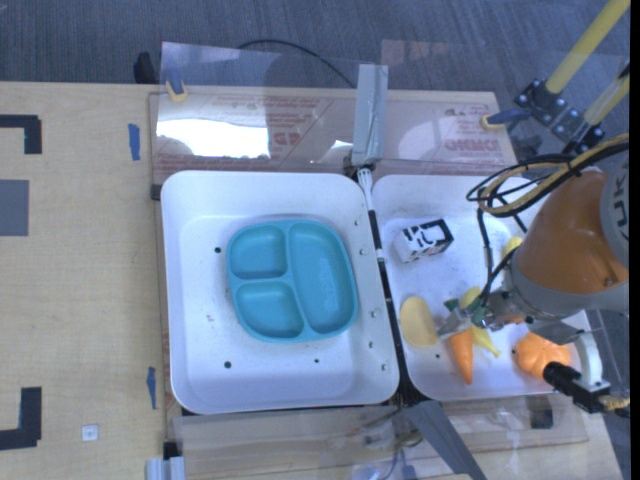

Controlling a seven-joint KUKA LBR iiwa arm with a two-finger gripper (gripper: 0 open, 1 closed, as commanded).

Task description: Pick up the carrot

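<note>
From the camera view, two shallow white bins sit side by side on the bench: the left bin (190, 298) holds one turquoise plate (292, 279) divided into three compartments, and the right bin (455, 203) holds the loose items. In the right bin I count one carrot (462, 355), orange and tapered, lying near the front edge with its narrow tip pointing toward the front wall; one pale yellow rounded piece (418, 321) just to the carrot's left; one small white box with black markings (425, 239) farther back, well apart from the carrot; one orange rounded item (541, 354) to the carrot's right; and a thin yellow piece (487, 340) right beside the carrot's wide end. The one arm (570, 243), grey with its orange band, reaches in from the right, and its gripper (472, 316) hangs directly over the carrot's wide end, close to or touching it. The gripper is too small and cluttered here to tell how it is set, and nothing shows the carrot lifted off the bin floor. One clear plastic sheet (250, 118) stands behind the bins.
</note>
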